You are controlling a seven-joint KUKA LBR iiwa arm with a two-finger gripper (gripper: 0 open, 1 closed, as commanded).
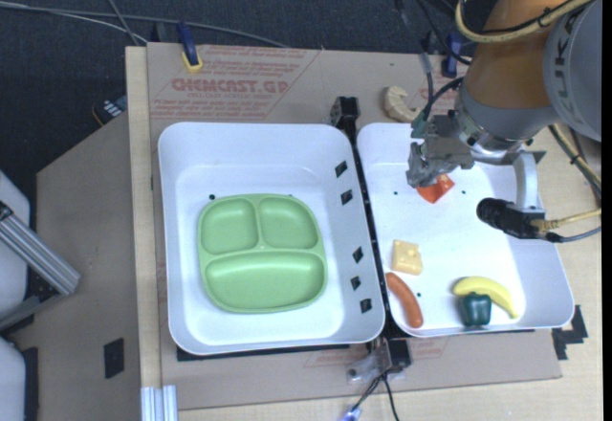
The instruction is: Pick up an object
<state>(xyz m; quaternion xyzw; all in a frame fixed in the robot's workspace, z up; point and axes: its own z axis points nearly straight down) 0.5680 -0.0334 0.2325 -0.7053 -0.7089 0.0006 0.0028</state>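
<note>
Two-finger grey gripper (436, 170) low over upper part of right shallow white bin (535, 261), directly above small red-orange piece (438, 188) peeking out just below fingertips. Piece touching or just under the tips; grip state not discernible. Pale yellow cheese wedge (407, 257), red sausage (404, 299), yellow banana (490, 293) lying nearer front wall, apart from gripper.

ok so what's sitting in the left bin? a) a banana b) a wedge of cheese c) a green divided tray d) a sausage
c: the green divided tray lies alone in the left bin, while the banana, sausage and cheese wedge all lie in the right bin.
</note>
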